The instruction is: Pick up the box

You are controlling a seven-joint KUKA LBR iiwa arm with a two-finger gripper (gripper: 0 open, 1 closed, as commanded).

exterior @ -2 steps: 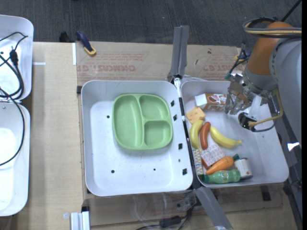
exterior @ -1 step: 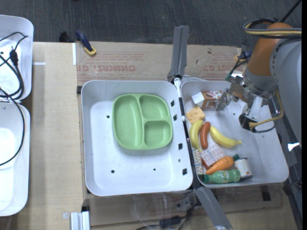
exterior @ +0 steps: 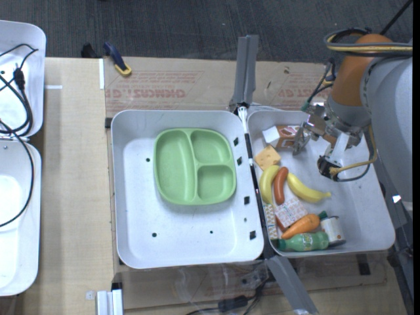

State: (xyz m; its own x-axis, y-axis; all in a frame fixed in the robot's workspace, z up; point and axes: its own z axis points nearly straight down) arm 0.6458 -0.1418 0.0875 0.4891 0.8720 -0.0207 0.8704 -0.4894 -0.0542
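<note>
I am watching the gripper [exterior: 304, 141] hanging low in the far part of the right bin [exterior: 367, 231], and its two fingers are standing slightly apart with nothing between them. Just to its left the box [exterior: 287, 136], a small reddish-brown carton, is lying against the bin's far wall, close beside the nearer finger; I cannot tell whether the two are touching. A white packet [exterior: 271, 135] is sitting just left of the box, and a wedge of toy cheese [exterior: 267, 157] is lying near both, toward me. Behind the gripper the orange band [exterior: 357, 67] and grey arm [exterior: 394, 120] are reaching in from the right, with a looped cable [exterior: 341, 169] trailing over the bin floor.

Further toward me in the same bin, two bananas [exterior: 307, 189] are flanking a sausage [exterior: 281, 184]. Below them a patterned card [exterior: 289, 210], a carrot [exterior: 301, 226], a small can [exterior: 333, 228] and a green bottle [exterior: 303, 243] are crowding the near corner.

In the left bin [exterior: 131, 228], a green divided plate [exterior: 195, 166] is lying flat, well apart from the gripper.
</note>
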